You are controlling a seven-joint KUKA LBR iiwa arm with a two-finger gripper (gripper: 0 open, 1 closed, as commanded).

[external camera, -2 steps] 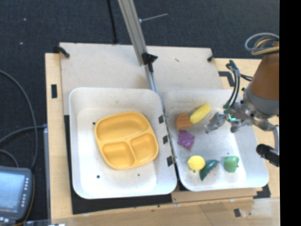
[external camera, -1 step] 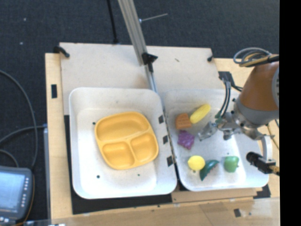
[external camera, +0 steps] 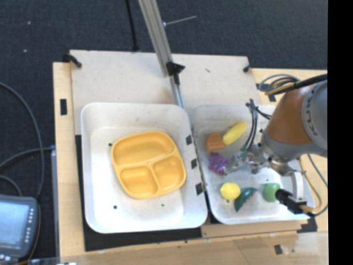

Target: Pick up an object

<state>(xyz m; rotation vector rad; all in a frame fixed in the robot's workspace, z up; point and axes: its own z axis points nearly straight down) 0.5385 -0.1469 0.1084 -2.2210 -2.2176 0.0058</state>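
From my console I see the yellow plastic compartment tray [external camera: 148, 163] left of the purple toy grapes [external camera: 218, 162], every toy lying loose, nothing lifted, and the gripper [external camera: 246, 163] just right of them, grip state unreadable.

Counter [external camera: 127, 76], pale wood: left bin [external camera: 99, 203] and right bin [external camera: 231, 217] sit on it, rims touching, right of my monitor [external camera: 16, 225].
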